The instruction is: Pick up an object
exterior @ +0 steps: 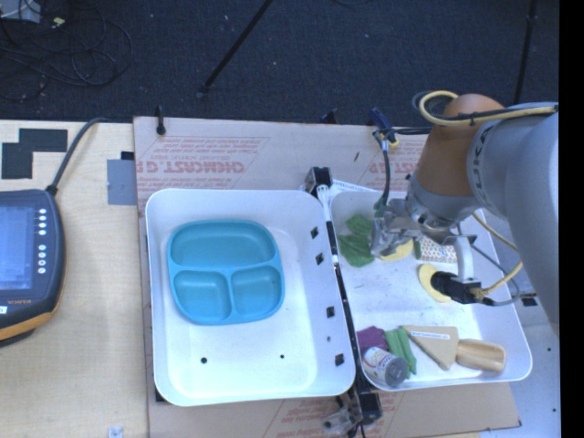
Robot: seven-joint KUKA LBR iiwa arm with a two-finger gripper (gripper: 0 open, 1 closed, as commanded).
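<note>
Gripper (391, 235) sits low in the right bin (511, 359), at the green cloth (358, 241); you cannot tell its state. Approach step; next, confirm a grasp before lifting.

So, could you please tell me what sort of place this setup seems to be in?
Most likely a robotics lab. A grey arm works over two white bins on a wooden bench, a teach pendant lies beside them, and cables trail over dark carpet behind.

Robotics lab: teach pendant (23, 254), cables (64, 26).
</note>
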